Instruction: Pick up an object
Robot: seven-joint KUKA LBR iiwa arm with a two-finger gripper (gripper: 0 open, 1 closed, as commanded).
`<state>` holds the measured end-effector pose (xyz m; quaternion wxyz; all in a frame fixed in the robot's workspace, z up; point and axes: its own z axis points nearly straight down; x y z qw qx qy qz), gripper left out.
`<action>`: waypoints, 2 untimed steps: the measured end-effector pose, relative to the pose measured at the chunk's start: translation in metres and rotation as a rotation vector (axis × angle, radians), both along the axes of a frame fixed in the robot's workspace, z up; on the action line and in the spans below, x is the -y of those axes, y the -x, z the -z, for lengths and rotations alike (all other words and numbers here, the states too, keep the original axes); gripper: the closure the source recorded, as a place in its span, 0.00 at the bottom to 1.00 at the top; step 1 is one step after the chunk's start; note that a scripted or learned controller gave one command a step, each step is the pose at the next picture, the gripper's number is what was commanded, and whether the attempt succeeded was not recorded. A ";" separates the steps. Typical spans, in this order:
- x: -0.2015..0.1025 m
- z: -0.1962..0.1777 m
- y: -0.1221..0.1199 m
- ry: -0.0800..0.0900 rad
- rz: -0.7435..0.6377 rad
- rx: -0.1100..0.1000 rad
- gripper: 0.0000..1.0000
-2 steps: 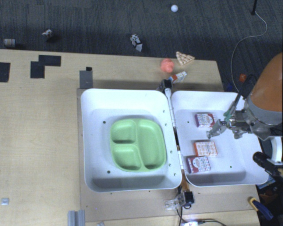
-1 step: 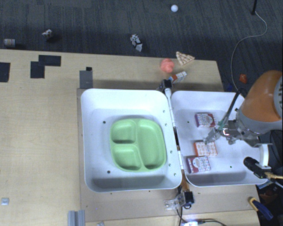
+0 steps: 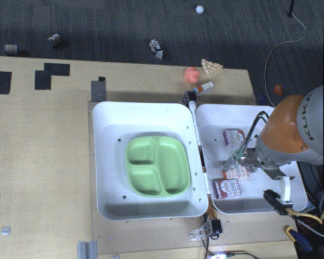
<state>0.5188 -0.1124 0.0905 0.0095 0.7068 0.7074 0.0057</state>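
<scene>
White bins point(image 3: 109, 152), two; packets point(image 3: 233, 137), three.

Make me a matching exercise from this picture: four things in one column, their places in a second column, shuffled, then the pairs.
Things:
1. green divided plate
2. pink ball
3. gripper
4. white ball

Places:
A. on the dark floor beyond the bench
B. in the left bin
C. over the right bin
D. on the bench behind the bins

Pairs: 1-B, 2-D, 3-C, 4-A
</scene>
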 end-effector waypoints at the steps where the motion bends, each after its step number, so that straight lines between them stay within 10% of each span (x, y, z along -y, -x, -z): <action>1: 0.001 -0.013 -0.002 0.002 0.001 0.008 1.00; 2: 0.001 -0.013 -0.002 0.002 0.000 0.008 0.00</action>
